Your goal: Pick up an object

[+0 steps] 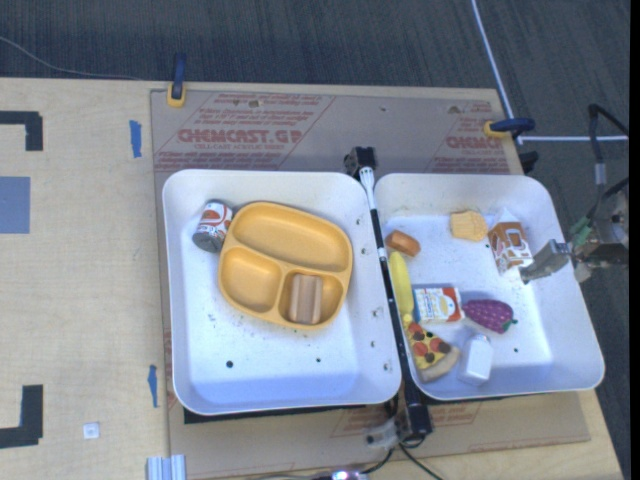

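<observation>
The object to be picked had not been settled, but every loose candidate except one lay in the right bin [575, 353]. Going from the left: the left bin [200, 368] held a small can [211, 225] lying on its side against a yellow divided tray [285, 264], with a tan block [305, 297] in the tray's lower right compartment. Past the seam between the bins came a small brown sausage-like piece [403, 242], then a banana [401, 280] lying lengthwise along the bin's left wall, a pizza slice [431, 351] below it, and a small juice carton [437, 303] just beside the banana. Further right lay a cracker-like yellow square [468, 226], a purple toy fruit [487, 314], a white block [477, 359], and an orange-and-white packet [509, 246].

The gripper [545, 263] hung at the right bin's right rim, reaching in from the right and pointing left and slightly down. Whether it was released or clenched could not be told; nothing was seen in it. The packet was nearest, just to its left and a little farther up the bin, close beside the tip; its long axis ran roughly up and down the view, across the gripper's line of reach. The purple fruit lay next nearest, lower and to the left. I judged the packet the likeliest target, needing only a short move leftward and down.
</observation>
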### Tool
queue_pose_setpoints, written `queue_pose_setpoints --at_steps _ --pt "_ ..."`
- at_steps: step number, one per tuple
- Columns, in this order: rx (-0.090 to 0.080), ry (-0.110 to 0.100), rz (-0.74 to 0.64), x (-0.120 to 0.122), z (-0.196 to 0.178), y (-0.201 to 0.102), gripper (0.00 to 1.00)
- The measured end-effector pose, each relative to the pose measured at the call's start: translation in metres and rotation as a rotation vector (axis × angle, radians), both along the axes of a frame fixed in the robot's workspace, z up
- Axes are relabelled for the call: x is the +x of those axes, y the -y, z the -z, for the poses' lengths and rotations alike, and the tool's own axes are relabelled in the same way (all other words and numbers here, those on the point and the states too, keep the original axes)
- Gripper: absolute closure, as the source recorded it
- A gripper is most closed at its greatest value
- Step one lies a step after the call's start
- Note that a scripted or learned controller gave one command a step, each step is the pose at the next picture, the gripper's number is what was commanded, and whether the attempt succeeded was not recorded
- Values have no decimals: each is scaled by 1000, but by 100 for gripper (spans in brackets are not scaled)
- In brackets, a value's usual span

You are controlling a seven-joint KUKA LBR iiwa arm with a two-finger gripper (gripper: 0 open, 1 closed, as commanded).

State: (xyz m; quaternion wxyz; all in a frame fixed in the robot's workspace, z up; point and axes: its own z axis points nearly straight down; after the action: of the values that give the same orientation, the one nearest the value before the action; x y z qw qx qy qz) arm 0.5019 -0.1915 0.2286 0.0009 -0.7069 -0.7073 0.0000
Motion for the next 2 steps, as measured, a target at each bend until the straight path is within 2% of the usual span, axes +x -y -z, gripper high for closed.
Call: queue_pose_setpoints --at_steps 1,2 --pt "0 0 1 -23 108 -34 0" --pt "-6 8 5 -21 139 -73 0"
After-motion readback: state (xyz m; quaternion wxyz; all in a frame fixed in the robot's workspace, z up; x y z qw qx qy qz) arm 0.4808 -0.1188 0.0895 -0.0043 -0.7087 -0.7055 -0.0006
